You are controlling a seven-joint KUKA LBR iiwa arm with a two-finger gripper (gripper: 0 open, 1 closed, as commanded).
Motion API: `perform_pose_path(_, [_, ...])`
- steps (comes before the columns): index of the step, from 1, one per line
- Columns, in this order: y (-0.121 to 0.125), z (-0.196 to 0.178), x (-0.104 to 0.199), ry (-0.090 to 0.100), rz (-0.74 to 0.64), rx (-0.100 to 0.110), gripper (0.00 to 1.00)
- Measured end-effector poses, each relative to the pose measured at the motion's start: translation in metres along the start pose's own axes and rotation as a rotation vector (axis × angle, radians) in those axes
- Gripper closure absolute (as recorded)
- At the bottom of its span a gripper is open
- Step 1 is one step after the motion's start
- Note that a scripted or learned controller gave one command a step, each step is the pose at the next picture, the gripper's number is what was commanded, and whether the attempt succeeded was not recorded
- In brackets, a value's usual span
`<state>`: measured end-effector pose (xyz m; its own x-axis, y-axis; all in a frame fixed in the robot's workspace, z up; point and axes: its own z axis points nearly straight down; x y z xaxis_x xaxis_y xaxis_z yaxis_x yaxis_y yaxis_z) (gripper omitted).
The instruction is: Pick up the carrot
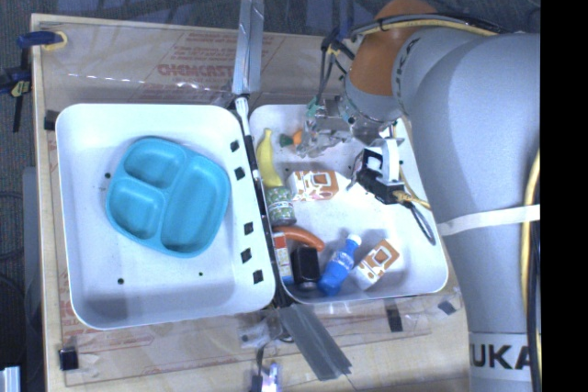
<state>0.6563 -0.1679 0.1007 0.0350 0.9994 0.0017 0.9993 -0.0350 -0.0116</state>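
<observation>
Carrot [289, 140]: a small orange piece with a bit of green at one end, lying in the right bin [429, 278] near its far left corner, at about eleven o'clock from the bin's middle. My gripper [322, 129] hangs just beside it, on its three o'clock side. The metal parts blur together, so I cannot tell whether the gripper is open or closed, or whether it touches the carrot. My grey arm [469, 124] comes in from three o'clock, and the orange band [377, 60] above my wrist shows at the bin's far edge.

A yellow banana [267, 161] lies along the bin's left wall, at about seven o'clock from the carrot. An orange-and-white carton [315, 185] sits near the bin's middle, with a small can [280, 210] just beside it at eight o'clock. Toward six o'clock, near the front wall, lie a curved orange piece [308, 239], a black object [306, 264], a blue bottle [338, 263] with a white cap, and a second small carton [378, 260], all crowded close together.

The left bin [73, 225], at nine o'clock from the right one, holds a blue divided plate [168, 195] near its middle.
</observation>
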Motion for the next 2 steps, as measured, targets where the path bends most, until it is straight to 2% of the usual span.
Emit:
perform_pose_path(1, [-0.001, 0.011, -0.025, -0.001, -0.455, 0.003, 1.00])
perform_pose_path(2, [-0.002, 0.011, 0.033, -0.002, -0.393, 0.000, 1.00])
